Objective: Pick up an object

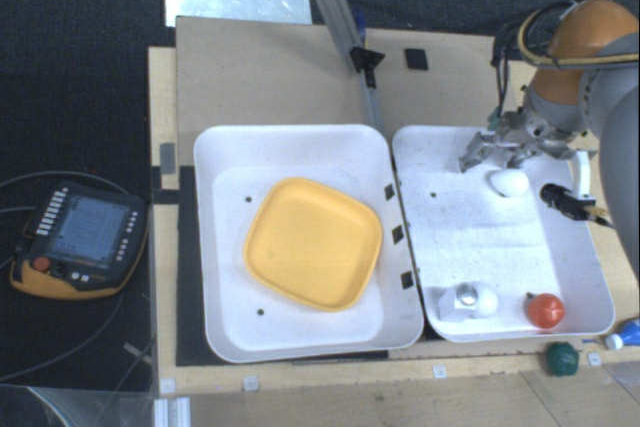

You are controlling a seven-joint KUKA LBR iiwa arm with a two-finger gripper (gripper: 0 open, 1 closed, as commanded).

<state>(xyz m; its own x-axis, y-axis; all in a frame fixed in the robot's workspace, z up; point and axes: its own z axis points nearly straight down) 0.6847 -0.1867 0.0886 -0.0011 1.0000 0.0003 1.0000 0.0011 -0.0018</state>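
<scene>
The end effector [497, 153] sits over the right bin's [445, 245] far side, fingers spread wide, holding nothing. The white ball [508, 182] lies just beside it, toward the near edge.

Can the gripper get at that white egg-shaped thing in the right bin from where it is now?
Probably yes. The gripper hangs right beside the white egg-shaped object near the right bin's far edge, and nothing lies between them; the red ball sits well away.
</scene>
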